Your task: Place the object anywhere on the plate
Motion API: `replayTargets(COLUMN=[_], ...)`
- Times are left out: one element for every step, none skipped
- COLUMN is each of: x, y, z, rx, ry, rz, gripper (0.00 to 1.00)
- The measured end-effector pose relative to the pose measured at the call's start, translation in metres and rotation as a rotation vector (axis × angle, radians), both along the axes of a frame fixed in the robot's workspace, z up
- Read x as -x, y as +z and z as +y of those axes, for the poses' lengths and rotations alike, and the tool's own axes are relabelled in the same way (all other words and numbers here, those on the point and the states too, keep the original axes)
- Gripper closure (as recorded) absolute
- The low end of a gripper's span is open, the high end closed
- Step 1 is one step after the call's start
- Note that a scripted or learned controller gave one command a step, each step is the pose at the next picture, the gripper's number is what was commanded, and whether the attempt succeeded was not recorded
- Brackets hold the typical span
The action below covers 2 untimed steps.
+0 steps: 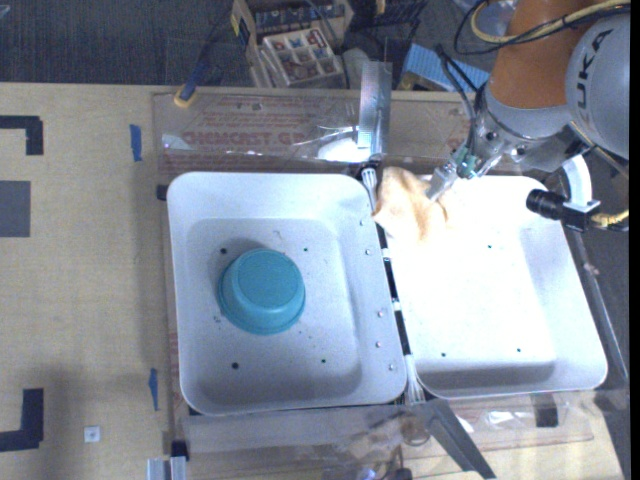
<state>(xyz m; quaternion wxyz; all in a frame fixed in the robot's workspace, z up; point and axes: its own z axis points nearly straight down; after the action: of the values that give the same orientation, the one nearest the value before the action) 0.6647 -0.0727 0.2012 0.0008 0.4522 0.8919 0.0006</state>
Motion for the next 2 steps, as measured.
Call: replayTargets(x=[-0.001,0.016], y=[0.025,0.017], z=[-0.001,0.047], rx=[0.001,0.001], ry=[-0.002,0.399], rz=[-0.005,0.0], gripper=[1.0,1.0])
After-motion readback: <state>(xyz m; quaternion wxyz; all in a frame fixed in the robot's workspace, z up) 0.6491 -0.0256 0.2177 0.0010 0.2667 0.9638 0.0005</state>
